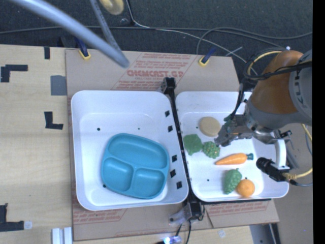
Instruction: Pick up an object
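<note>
- White bins are seen side by side on the worktop [30,136]: the left bin [84,116] carries a blue divided tray [134,165], and the right bin [264,191] carries the loose objects from which one is to be picked.
- Six objects lie in the right bin: a pale tan round piece [208,125], a green leafy piece [192,143], a small broccoli floret [211,149], an orange carrot [232,159], a second green piece [232,181] and a small orange fruit [246,188] just beside it.
- The gripper [223,137] is lowered into the right bin, with its tip between the tan piece and the broccoli floret (very near or touching the floret, though contact cannot be confirmed from above).
- The state of the jaws cannot be told; the dark tip is too small and too blurred.
- Nothing is seen lifted: every object appears to rest on the bin floor, so the pick is judged not yet done.
- The approach and descent are judged largely complete, the floret being the likely target (the tan piece is a possible alternative).
- A closing on the object, a lift clear of the bin floor and a check that it is actually carried are judged to be left.
</note>
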`<action>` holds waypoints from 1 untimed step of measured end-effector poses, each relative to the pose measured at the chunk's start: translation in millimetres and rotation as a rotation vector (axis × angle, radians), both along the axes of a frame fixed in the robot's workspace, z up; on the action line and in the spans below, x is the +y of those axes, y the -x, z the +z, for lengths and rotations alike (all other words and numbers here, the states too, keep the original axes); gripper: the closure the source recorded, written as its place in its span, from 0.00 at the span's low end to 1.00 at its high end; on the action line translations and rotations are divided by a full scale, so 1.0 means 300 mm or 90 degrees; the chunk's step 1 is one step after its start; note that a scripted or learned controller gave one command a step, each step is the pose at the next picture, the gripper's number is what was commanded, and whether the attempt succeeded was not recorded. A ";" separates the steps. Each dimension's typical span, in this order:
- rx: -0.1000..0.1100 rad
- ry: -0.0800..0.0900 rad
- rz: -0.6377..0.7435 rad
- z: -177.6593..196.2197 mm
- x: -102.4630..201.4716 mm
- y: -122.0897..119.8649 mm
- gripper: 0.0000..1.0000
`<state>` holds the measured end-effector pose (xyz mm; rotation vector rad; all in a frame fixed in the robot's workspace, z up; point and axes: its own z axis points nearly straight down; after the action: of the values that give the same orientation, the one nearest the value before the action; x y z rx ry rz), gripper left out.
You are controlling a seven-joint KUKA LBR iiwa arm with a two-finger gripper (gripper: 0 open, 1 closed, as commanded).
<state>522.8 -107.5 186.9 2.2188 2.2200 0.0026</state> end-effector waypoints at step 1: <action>0.001 0.000 0.000 0.131 0.000 -0.002 1.00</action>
<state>523.3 -107.4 226.4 2.2194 2.2218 0.0011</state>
